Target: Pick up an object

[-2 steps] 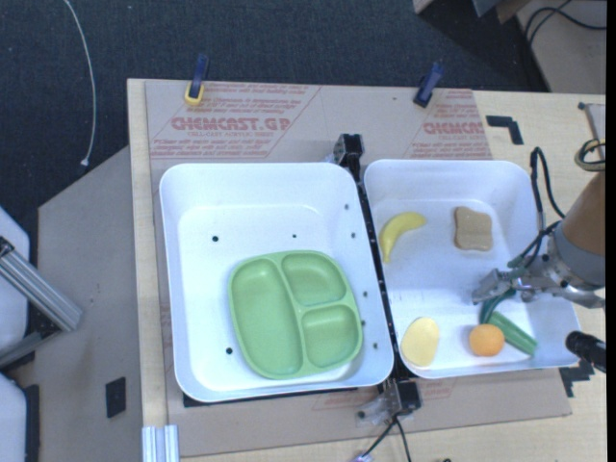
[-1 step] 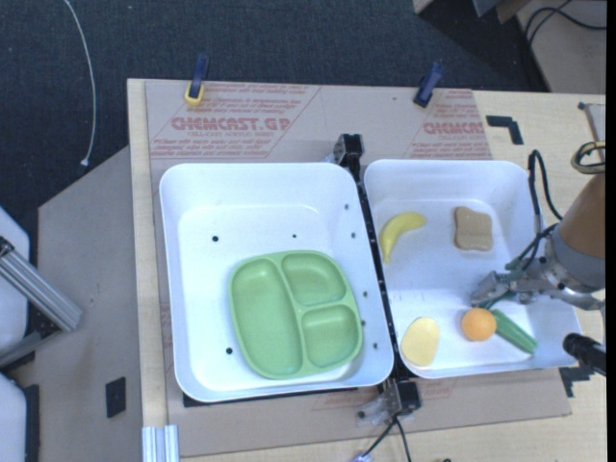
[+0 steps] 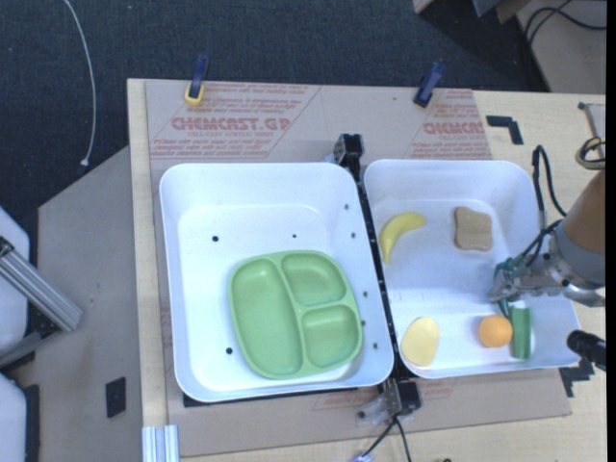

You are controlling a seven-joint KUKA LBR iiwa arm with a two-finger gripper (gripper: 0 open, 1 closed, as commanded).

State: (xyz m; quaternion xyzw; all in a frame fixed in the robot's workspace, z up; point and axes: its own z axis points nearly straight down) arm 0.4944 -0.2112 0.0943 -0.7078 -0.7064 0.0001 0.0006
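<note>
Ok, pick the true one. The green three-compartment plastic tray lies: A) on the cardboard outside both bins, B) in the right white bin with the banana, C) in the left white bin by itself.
C: the green three-compartment plastic tray lies flat in the left white bin, while the yellow banana sits in the right white bin.

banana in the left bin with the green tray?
No, the banana lies in the right bin, beside the tan piece; the left bin holds the green tray.
</note>
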